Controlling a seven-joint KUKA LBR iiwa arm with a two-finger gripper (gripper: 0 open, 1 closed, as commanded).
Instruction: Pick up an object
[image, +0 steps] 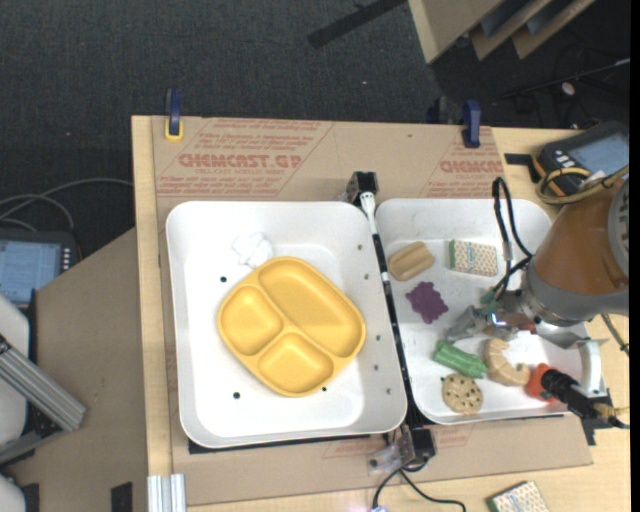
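Two shallow white bins are seen side by side on the bench; the left white bin (190, 300) bears a yellow three-compartment plastic plate (290, 325) and a small crumpled white scrap (250, 246) just beyond it. The right white bin (440, 215) holds the loose objects: a tan bread-roll-shaped piece (410, 261), a pale speckled rectangular block (472, 257), a flat purple jagged piece (427, 300), a green oblong piece (458, 358), a round brown speckled cookie (462, 393), a beige ring-shaped piece (503, 363) and a small red-orange object (541, 380) at the bin's near right.

The grey arm with its orange band (585, 250) is reached in from the right, and the metal two-finger gripper (482, 322) is lowered over the middle of the right bin; whether anything is pinched cannot be told, since the tips are small and dark against the clutter — no object is plainly seen between them.

The nearest candidates are judged to be the green oblong piece and the beige ring-shaped piece, both just beside the gripper on its near side, toward the bin's front edge; the green piece lies with its long axis running roughly left to right, tilted slightly, so a closing across its short width would be called for. The purple piece lies a little to the gripper's left.
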